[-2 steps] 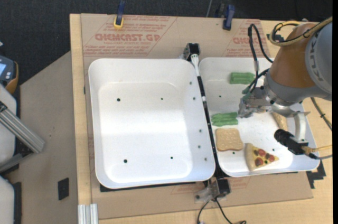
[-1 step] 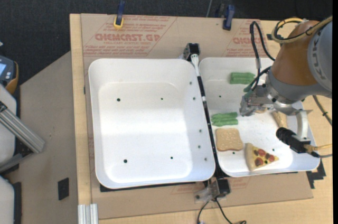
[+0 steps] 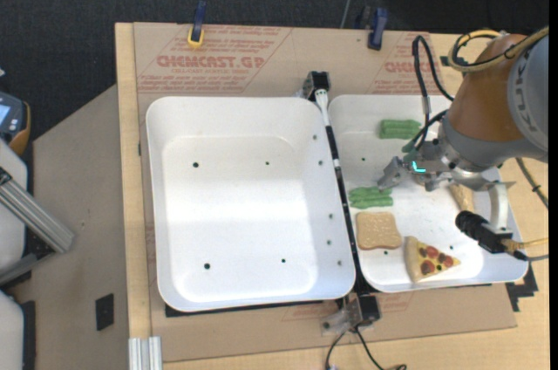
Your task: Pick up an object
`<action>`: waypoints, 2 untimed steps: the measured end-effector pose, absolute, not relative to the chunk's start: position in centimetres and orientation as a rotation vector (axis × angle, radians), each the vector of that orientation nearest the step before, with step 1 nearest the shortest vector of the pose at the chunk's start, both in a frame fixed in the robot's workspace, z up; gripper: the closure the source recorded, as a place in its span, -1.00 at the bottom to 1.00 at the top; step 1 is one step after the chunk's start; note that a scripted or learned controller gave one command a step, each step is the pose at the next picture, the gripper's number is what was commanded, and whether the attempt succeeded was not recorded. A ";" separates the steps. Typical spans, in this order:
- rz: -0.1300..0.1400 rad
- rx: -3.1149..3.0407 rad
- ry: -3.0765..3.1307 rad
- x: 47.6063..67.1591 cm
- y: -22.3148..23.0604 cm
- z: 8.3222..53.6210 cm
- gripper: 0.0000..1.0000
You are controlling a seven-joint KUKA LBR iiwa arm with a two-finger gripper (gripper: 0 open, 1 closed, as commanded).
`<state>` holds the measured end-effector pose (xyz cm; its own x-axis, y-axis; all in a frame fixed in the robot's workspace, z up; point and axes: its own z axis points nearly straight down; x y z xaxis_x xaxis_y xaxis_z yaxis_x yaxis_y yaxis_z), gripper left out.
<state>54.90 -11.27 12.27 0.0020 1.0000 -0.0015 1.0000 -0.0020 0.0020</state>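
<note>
Lying in the right bin (image 3: 501,268), a green bean pod (image 3: 370,198) just below-left of the gripper (image 3: 392,174) — untouched. Reaching in from the right, wrist low; finger spread impossible to tell.

Smooth glossy white plastic bins (image 3: 174,211)

The claw (image 3: 390,176) hovers in the right bin (image 3: 366,111) above a green piece (image 3: 370,198).

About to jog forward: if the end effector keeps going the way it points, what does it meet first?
Probably the green piece lying just below-left of the end effector, though depth is unclear from this slanted view.
</note>
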 end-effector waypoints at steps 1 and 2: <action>0.013 2.206 2.223 64.1 -6.9 18.8 -1.00; -0.001 2.218 2.235 58.0 1.0 18.4 -1.00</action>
